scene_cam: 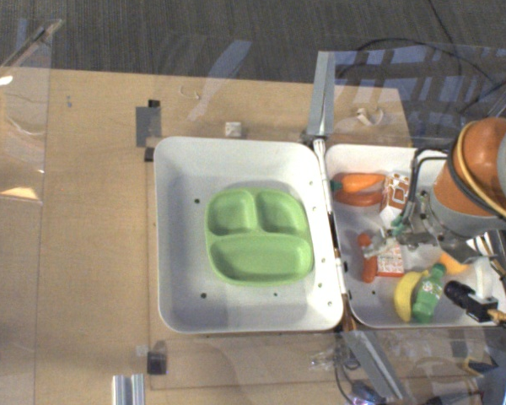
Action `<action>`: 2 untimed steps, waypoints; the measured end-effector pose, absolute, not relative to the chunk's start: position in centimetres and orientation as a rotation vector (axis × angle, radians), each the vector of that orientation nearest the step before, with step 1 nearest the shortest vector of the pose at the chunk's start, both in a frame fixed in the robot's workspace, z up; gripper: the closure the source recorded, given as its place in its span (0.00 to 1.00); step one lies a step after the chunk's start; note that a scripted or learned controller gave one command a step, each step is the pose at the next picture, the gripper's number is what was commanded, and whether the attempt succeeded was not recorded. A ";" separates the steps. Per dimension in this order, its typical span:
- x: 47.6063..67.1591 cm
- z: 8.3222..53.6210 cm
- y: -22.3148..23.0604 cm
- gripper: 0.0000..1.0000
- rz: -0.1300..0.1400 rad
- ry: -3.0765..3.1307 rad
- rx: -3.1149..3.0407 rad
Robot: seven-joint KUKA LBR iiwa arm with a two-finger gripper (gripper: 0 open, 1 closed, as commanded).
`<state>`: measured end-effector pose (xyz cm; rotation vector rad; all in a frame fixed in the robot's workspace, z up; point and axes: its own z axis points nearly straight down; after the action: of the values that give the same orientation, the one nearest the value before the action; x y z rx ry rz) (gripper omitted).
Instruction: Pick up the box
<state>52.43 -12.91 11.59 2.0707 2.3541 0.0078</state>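
Observation:
A small red and white box point(388, 261) lies flat in the middle of the right bin point(367, 310). Against that bin's far wall stands a second red and white carton point(395, 190), partly hidden by the arm. My gripper point(402, 230) hangs low over the right bin, just above and to the right of the flat box, between the two cartons. The grey wrist with its orange band point(476, 163) covers the bin's right side.
Also in the right bin are an orange carrot-like toy point(358, 184), a yellow banana point(404, 294), a green bottle point(428, 291) and a small orange piece point(452, 265). The left bin point(177, 226) holds a green divided plate point(258, 234). A metal divider post point(320, 99) stands between the bins.

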 end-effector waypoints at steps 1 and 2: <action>53.3 9.4 -14.5 0.00 0.020 2.225 2.200; 53.6 10.6 -14.5 1.00 0.026 2.222 2.190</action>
<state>53.65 -14.53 10.56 2.1896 2.2222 0.0261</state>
